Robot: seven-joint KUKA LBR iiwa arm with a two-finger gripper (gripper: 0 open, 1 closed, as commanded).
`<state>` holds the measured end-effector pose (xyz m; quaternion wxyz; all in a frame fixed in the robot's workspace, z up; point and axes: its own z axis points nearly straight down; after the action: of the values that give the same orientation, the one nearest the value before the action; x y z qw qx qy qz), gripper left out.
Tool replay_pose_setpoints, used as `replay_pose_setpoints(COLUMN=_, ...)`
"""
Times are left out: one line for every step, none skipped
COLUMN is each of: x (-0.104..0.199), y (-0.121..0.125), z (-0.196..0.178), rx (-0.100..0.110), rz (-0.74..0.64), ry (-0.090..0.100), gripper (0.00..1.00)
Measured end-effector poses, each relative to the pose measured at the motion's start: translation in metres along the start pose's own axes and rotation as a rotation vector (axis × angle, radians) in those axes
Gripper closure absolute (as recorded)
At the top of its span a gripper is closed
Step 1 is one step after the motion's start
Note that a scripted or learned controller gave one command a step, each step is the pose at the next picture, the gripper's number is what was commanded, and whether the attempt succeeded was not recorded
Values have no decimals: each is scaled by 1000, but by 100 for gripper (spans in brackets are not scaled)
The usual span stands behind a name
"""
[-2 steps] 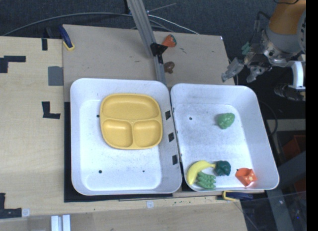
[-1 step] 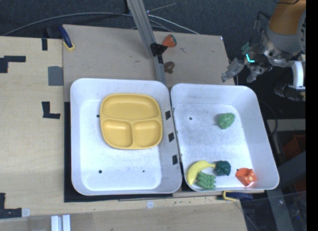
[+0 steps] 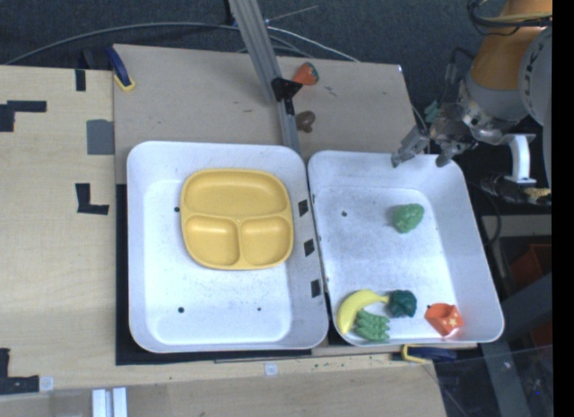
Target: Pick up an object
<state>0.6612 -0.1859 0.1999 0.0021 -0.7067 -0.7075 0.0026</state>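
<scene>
My gripper (image 3: 419, 155) hangs over the far right corner of the right bin (image 3: 377, 245), with its two fingers spread apart and nothing between them. A green lumpy object (image 3: 407, 218) lies in the bin below and slightly left of the gripper. Along the bin's near edge sit a yellow banana (image 3: 356, 304), a light green piece (image 3: 371, 325), a dark teal piece (image 3: 402, 303) and an orange-red object (image 3: 443, 317).
The left bin (image 3: 152, 254) holds a yellow divided plate (image 3: 238, 218). A grey metal bar (image 3: 256, 39) runs from the top down to the gap between the bins, with a small orange clip (image 3: 306, 73) beside it. Wooden bench surface surrounds the bins.
</scene>
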Motion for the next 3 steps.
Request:
replay_pose_setpoints(x=-4, y=-2, z=64, rx=1, rz=0, ry=1, gripper=0)
replay_pose_setpoints(x=-3, y=-3, z=114, rx=-4, rz=-2, ry=-1, gripper=0)
replay_pose_setpoints(x=-2, y=-2, z=101, rx=-6, rz=-3, ry=-2, gripper=100)
